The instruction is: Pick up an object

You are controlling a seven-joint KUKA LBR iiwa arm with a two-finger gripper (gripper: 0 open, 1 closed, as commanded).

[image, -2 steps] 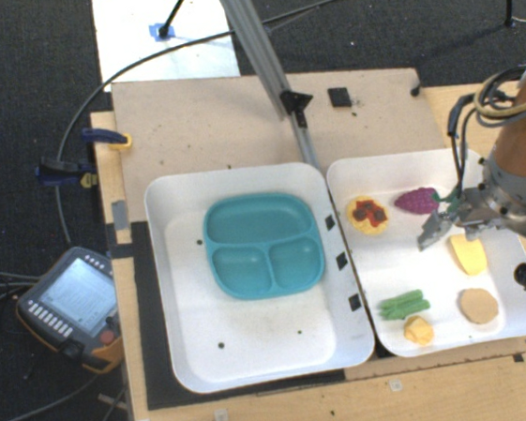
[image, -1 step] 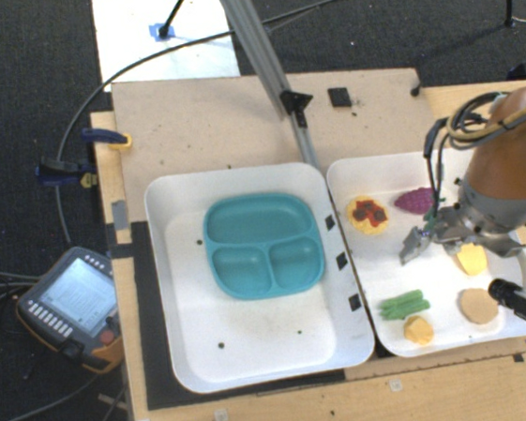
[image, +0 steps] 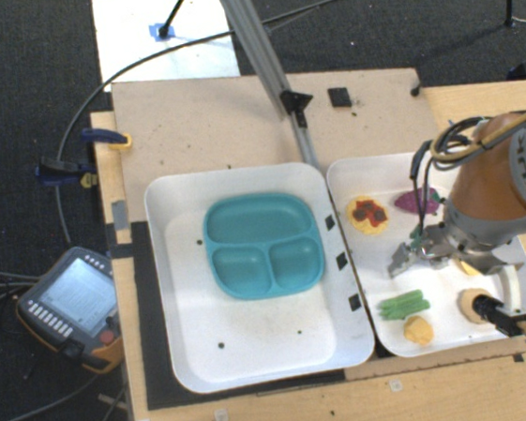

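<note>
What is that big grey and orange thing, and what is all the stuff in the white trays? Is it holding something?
That big thing is a robot arm. It reaches in from the right, and the camera looks down on the bench from above. At its end is a gripper, a metal hand with two fingers.

There are two white trays side by side. The left bin holds a teal plate with three sections. The right bin holds small toy foods: a little pizza, a purple piece, something green, a yellow lump and a tan round piece.

The gripper hangs over the right bin, above the green toy. I see nothing between its fingers, so it is not holding anything.
</note>
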